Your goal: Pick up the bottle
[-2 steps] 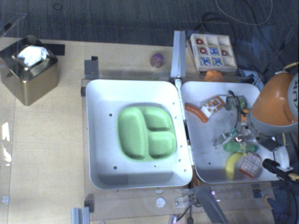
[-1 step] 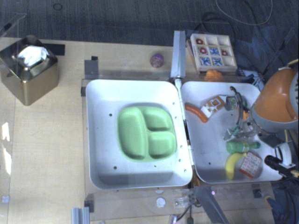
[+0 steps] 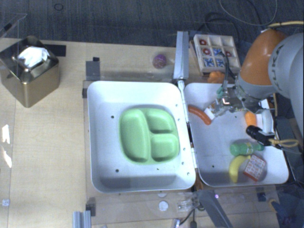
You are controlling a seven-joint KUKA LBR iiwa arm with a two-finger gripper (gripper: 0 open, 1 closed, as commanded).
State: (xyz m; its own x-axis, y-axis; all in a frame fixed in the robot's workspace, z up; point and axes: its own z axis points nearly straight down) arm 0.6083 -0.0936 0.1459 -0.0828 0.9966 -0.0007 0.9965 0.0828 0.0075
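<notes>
Green bottle (image 3: 246,148) lies untouched in right bin (image 3: 209,167); gripper (image 3: 223,101) at its eleven o'clock, apart; grip state we cannot tell. Pick remains.

Two bins side by side on the bench: left bin (image 3: 99,127) holding a divided tray (image 3: 148,134) at its middle; right bin (image 3: 209,167) holding a sausage (image 3: 200,114) near its left wall, a bottle (image 3: 246,148) toward the right, a banana (image 3: 235,168) just before it, a small carton (image 3: 255,167) right of the banana. Gripper (image 3: 223,103) over the bin's back part, right of the sausage. Far left on the bench, a box (image 3: 29,75).
</notes>
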